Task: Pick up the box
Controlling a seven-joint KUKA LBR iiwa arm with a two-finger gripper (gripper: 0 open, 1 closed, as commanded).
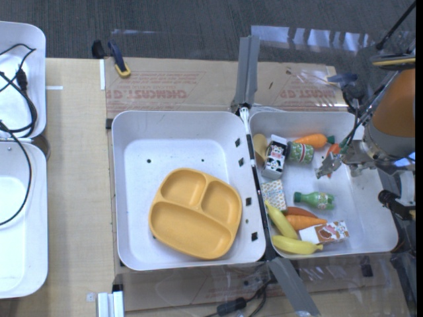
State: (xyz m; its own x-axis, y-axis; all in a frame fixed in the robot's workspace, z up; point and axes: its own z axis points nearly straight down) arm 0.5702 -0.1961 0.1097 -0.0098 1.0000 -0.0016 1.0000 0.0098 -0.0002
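Observation:
A small red and white box (328,232) lies flat near the front of the right bin (370,240), beside two bananas (285,230). A black and white carton (275,157) stands against the bin's left wall. My gripper (328,166) hangs over the middle right of this bin, between an orange carrot (312,139) behind it and a green bottle (314,200) in front of it. It is well behind the red and white box and to the right of the carton. I see nothing held in it.
A green and red can (301,152) lies next to the carton. A patterned packet (273,193) and a second carrot (301,216) lie near the bananas. The left bin (132,177) holds a yellow divided plate (195,212).

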